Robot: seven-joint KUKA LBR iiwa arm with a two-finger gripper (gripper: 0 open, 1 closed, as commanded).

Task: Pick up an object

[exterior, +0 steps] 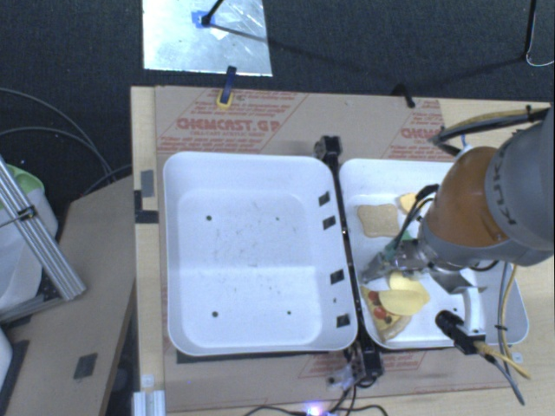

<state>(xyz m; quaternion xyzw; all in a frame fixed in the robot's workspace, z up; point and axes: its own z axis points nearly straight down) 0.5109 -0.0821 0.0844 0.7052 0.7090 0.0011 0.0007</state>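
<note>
I am hovering the metal two-finger gripper [388, 265] low in the right white plastic bin [520, 319], just above the yellow lumpy toy [406, 298]. Nothing is lifted yet; grabbing is left.

Dark carpet [69, 42] surrounds a cardboard-topped bench [260, 120]; a metal sheet [173, 33] lies beyond.

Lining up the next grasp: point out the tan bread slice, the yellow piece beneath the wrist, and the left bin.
Tan bread slice [378, 219], camera view, middle of its top face.
Yellow piece [406, 300], camera view, its pale upper surface.
Left bin [251, 258], camera view, bare floor.
</note>
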